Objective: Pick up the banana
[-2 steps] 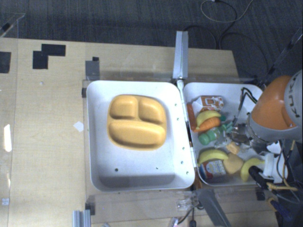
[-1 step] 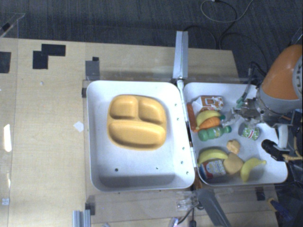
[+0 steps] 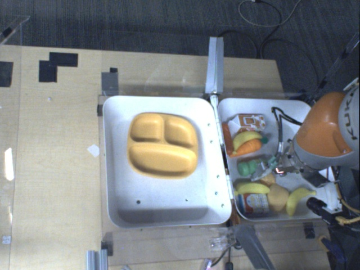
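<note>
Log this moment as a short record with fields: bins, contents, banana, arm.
left bin: shallow white bin holding a yellow three-compartment plastic tray
right bin: shallow white bin crowded with toy food
bananas: one yellow banana near the front, another at the front right, a third beside an orange carrot
arm: grey arm with orange band, gripper low over the right bin
</note>
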